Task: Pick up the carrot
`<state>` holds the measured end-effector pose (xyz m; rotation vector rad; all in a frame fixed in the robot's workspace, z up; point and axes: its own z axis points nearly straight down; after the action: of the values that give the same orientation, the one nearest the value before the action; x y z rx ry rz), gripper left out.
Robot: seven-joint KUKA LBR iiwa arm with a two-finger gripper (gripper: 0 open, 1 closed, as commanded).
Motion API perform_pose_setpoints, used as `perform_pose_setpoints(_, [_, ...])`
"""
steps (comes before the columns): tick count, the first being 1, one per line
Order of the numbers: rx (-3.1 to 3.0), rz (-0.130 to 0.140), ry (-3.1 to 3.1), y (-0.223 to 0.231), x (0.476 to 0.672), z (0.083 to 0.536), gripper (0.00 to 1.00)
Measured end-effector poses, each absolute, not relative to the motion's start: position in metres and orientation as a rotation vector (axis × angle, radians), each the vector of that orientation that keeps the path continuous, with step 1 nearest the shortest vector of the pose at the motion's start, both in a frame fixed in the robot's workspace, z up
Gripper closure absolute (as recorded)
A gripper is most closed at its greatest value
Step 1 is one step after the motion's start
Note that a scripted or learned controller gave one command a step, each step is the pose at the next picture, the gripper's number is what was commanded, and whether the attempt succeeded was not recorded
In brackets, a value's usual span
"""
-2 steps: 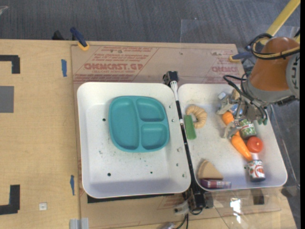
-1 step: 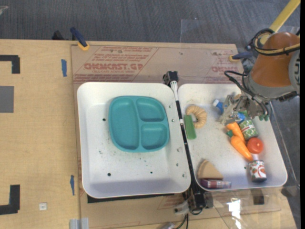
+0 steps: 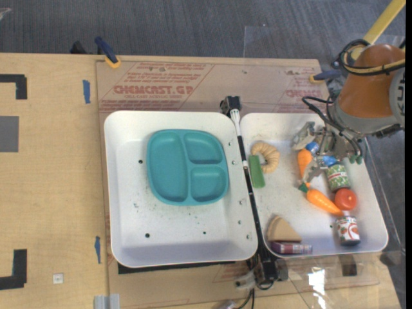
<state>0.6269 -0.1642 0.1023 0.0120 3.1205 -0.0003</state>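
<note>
An orange carrot with a small green stem end lies at a slant in the right bin, just left of a red tomato. A second, shorter orange carrot-like piece lies a little above it. My gripper hangs over the upper middle of the right bin, right beside the shorter orange piece and above the long carrot. A small blue item shows under the gripper. The grey arm with its orange band comes in from the upper right.
The right bin also holds a bagel-like ring, a green block, a green-labelled can, a red-and-white can, a tan wedge and a purple tube. A teal divided plate sits in the left bin.
</note>
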Motion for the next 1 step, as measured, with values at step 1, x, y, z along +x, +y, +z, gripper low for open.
perform_pose_setpoints(1, [0.229, 0.0, 3.121, -0.1393, 0.5807, 0.0899, 0.0])
